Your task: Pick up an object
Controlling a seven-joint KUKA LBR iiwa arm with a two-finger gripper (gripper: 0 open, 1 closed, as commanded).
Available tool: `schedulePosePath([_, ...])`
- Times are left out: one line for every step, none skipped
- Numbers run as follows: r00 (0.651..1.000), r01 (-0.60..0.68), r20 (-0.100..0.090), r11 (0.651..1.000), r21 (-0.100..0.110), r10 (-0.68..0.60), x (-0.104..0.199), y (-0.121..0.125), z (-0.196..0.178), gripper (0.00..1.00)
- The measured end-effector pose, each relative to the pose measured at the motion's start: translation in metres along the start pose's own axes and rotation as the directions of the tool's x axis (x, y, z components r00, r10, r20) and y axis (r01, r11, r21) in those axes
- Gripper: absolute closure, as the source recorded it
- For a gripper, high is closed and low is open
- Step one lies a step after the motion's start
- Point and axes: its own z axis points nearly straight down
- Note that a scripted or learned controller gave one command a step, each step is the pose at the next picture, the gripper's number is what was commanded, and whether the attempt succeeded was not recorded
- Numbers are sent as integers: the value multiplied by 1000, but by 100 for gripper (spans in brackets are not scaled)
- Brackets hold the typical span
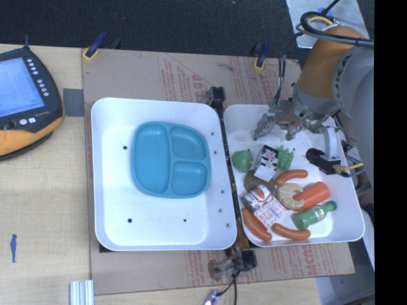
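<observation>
Hovering open and gripping nothing, pincer [278,127] over the far end of the right bin [247,116], just beyond the toy food heaped there — green pepper [241,160], carrot [311,193], sausages [255,225] — with the blue divided plate [170,159] lying in the left bin [108,189].

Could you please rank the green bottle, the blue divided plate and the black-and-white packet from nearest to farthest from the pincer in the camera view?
Measured from the pincer, at the far end of the right bin:
1. Black-and-white packet, just in front of it in the right bin.
2. Green bottle, near the right bin's front right corner.
3. Blue divided plate, in the left bin.
</observation>
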Motion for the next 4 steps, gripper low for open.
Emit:
schedulePosePath([1000, 3, -1, 1000, -2, -3, 13, 0, 11, 0])
schedulePosePath([1000, 6, 0, 1000, 0, -6, 12, 0, 0, 100])
schedulePosePath([1000, 6, 0, 1000, 0, -6, 12, 0, 0, 0])
schedulePosePath([1000, 4, -1, 1000, -2, -4, 20, 0, 11, 0])
